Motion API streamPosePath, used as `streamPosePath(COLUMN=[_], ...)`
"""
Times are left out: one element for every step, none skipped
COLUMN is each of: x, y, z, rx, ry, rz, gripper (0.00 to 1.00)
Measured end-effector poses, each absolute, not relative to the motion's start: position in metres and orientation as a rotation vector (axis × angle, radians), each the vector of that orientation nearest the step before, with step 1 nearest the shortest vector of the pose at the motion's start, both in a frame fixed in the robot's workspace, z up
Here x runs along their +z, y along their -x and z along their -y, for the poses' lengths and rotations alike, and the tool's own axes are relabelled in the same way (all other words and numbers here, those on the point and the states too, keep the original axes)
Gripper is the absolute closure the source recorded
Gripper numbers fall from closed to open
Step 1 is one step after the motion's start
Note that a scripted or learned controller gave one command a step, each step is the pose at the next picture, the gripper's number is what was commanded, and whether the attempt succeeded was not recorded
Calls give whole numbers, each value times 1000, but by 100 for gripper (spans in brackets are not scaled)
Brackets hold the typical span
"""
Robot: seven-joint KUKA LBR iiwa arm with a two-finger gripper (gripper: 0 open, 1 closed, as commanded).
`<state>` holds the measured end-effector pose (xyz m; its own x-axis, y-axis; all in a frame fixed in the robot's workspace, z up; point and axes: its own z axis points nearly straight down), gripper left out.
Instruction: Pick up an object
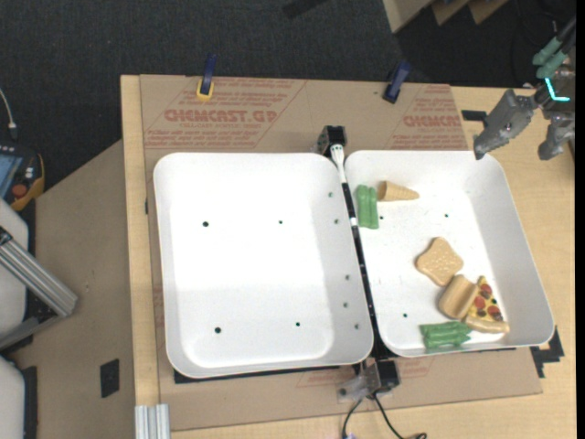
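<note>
We see the hand (pixel 523 128) at the upper right, above the far right corner of the right bin (pixel 507 208), with two grey fingers (pixel 498 126) hanging well apart, so it reads as spread, and nothing sits between them. The right-hand finger is partly cut by the picture's edge, and the parts above it, with a small teal light, are hard to make out.

The things to pick all lie in the right bin. A green stick (pixel 367 206) lies along its left wall, just beside the seam between the bins. Next to its upper end is a small cone-shaped piece (pixel 397 191), tan with a pale tip. Lower down, toward the near right corner, a toast-like slice (pixel 440 261) rests just above a bread roll (pixel 456 296), and a pizza slice (pixel 485 307) touches the roll's right side. A green leafy piece (pixel 445 336) lies against the near wall; its exact shape is blurred and we cannot tell what it is.

The left bin (pixel 183 245) shows a few dark dots on its floor. Both bins sit on a brown board (pixel 274 108) with printed red lettering, held by two clamps (pixel 207 79) at the far edge of the bench (pixel 119 273). A cable (pixel 384 419) at the near edge runs out of the picture.
</note>
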<state>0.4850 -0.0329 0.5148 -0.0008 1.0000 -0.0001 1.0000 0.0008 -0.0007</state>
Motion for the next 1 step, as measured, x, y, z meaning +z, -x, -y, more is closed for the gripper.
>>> streamPosePath(x=[536], y=[-479], z=[-29], rx=[-7], ry=[2218], rz=[2230], gripper=[0])
